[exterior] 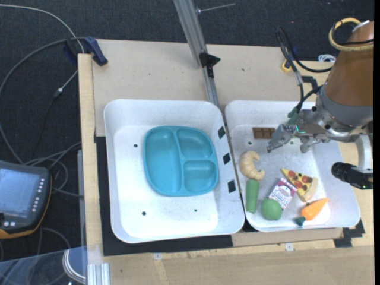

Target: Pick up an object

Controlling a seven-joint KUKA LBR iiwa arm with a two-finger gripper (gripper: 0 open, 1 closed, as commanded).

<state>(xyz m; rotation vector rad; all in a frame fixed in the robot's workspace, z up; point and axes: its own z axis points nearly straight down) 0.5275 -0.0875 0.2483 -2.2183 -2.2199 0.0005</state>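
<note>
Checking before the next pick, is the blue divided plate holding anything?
Empty. The blue divided plate in the left bin shows bare compartments.

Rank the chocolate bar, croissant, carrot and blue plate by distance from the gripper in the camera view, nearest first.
From the gripper, over the right bin's far part:
1. Chocolate bar, just to its left.
2. Croissant, lower left, at the bin's left side.
3. Carrot, at the near right corner.
4. Blue plate, in the left bin.

right bin [237, 119] holds a croissant [252, 164], cucumber [252, 195], lime [272, 209], pizza slice [300, 183], carrot [313, 209], a pink carton [283, 193], perhaps chocolate [263, 133].
</note>
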